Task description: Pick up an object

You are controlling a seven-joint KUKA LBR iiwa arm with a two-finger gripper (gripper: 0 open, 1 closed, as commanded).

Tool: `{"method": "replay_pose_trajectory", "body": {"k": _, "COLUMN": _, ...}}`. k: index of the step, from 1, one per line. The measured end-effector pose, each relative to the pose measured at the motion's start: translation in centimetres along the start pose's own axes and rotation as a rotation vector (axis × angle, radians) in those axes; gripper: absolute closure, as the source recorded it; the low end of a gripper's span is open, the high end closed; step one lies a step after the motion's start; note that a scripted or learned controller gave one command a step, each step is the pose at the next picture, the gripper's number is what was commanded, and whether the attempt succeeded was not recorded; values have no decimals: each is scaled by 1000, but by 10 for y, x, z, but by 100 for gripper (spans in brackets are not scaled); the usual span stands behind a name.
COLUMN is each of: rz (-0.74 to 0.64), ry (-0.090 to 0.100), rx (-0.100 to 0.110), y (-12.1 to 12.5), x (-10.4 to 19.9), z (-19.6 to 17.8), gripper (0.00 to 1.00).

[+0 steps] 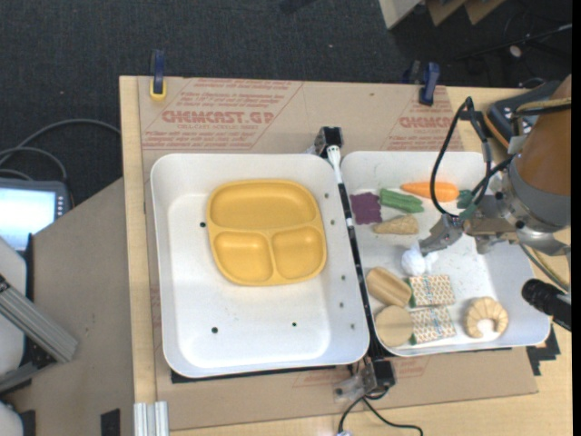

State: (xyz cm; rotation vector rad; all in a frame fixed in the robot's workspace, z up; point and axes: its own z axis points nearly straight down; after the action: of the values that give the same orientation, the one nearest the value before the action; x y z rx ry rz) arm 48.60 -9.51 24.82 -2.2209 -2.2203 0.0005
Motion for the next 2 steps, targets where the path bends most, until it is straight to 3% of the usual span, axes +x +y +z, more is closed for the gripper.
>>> {"method": "replay_pose_trajectory", "body": {"k": 1, "rz": 4, "ry": -8, "rx": -19, "y": 3, "x": -30, "z": 165, "gripper": 0}}
{"method": "replay_pose_trajectory", "body": {"k": 2, "rz": -4, "ry": -2, "rx": -10, "y": 69, "x": -10, "z": 163, "gripper": 0}}
